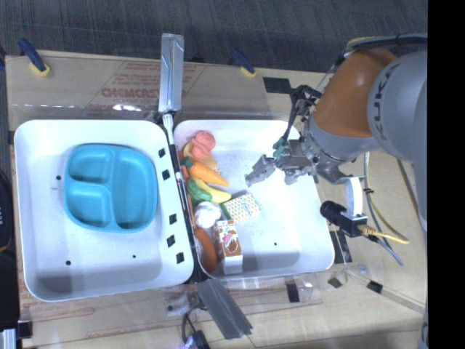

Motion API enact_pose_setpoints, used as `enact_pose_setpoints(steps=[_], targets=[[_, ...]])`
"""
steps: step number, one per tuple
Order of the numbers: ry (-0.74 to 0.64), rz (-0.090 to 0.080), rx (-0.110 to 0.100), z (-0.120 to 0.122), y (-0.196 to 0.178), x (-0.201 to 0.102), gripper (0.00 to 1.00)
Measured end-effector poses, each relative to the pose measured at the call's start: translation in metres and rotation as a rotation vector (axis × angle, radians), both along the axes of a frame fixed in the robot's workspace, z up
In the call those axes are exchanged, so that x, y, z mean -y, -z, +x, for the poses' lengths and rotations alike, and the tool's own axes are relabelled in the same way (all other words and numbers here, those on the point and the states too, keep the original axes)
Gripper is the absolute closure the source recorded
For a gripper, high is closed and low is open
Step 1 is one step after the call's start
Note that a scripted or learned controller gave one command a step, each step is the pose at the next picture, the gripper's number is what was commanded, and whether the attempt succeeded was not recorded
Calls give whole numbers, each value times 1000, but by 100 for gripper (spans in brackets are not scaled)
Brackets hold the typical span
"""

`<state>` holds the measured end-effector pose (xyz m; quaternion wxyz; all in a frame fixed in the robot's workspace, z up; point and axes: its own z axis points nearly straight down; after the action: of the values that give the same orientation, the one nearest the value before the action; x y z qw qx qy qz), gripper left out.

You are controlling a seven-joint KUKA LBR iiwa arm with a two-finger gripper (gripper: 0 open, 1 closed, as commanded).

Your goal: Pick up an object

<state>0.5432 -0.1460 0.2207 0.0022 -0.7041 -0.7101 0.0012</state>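
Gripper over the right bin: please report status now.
Gripper above right bin, nothing seen between its fingers. Toy food pile along the bin's left wall, not picked. Blue tray in left bin. No obstacle between.

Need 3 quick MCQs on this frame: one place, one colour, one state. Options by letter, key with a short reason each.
1. Where do the toy foods lie?
A. right bin, along its left wall
B. left bin
C. on the bench

2. What colour is the divided tray?
A. red
B. blue
C. green

3. Where is the gripper?
A. over the left bin
B. off the bench
C. over the right bin, apart from the pile

Key: 1 A, the pile hugs the divider side. 2 B, the tray in the left bin is light blue. 3 C, bare white floor lies between it and the pile.
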Motion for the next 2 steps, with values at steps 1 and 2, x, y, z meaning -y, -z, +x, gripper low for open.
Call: enact_pose_setpoints(steps=[1, 2], targets=[[-66, 0, -2, -40, 78, -54, 0], [-119, -6, 8, -66, 128, -50, 0]])
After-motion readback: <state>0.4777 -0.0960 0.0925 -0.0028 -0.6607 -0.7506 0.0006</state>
